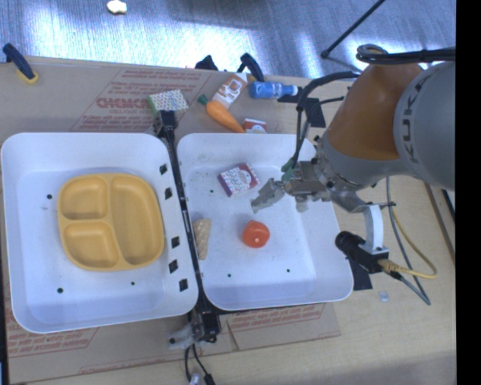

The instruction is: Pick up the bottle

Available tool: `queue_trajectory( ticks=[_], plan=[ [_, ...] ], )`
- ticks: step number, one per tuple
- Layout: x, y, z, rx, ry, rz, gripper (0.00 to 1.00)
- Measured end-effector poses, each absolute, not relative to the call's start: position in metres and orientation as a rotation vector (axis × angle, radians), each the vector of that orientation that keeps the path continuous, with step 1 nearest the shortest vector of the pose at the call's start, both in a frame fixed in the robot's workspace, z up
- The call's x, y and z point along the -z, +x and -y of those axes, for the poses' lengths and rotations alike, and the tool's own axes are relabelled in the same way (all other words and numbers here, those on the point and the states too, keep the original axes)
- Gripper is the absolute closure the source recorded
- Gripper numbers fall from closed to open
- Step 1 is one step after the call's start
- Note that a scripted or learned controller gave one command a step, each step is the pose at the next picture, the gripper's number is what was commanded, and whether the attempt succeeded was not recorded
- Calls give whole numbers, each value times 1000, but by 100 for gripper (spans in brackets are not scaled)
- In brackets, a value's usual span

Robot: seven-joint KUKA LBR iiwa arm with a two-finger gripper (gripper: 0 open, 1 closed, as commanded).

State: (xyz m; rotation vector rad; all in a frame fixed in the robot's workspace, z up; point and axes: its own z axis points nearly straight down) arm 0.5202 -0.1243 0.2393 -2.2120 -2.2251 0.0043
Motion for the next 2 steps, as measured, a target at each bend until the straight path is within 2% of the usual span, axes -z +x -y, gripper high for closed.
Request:
queue_trajectory(
  ticks=[1, 2],
  plan=[
    [-91, 552, 120, -3, -2333, 2099, 0],
    [-101, 552, 120, -7, -2327, 2103, 100]
  ],
)
